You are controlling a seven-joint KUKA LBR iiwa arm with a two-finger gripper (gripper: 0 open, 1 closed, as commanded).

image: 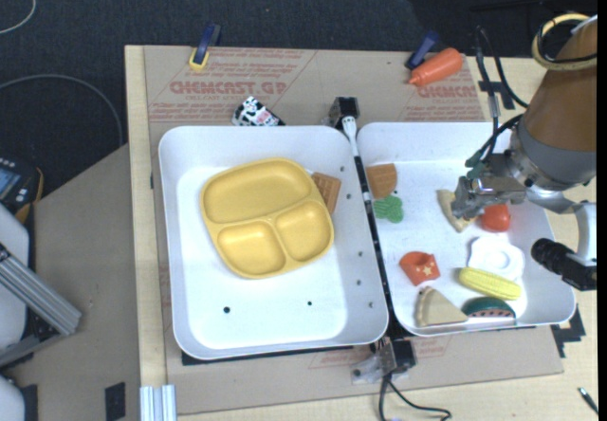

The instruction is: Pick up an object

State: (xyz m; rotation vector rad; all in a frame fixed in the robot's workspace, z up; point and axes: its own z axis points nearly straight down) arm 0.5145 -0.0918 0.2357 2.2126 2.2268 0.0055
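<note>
Hovering low in the camera view, the claw [477, 201] sits over the right bin [417, 142], near its right edge, beside a small red piece [496, 216] and a tan piece [450, 203]; how the claw stands, I cannot tell. Both look light, rigid, smooth plastic, probably slippery, best pinched across the narrow middle.

From my feed the arm [560, 116] came in from the right, wrist pitched down, gripper [471, 204] low near the right bin's far edge. Couldn't read the finger gap.
</note>
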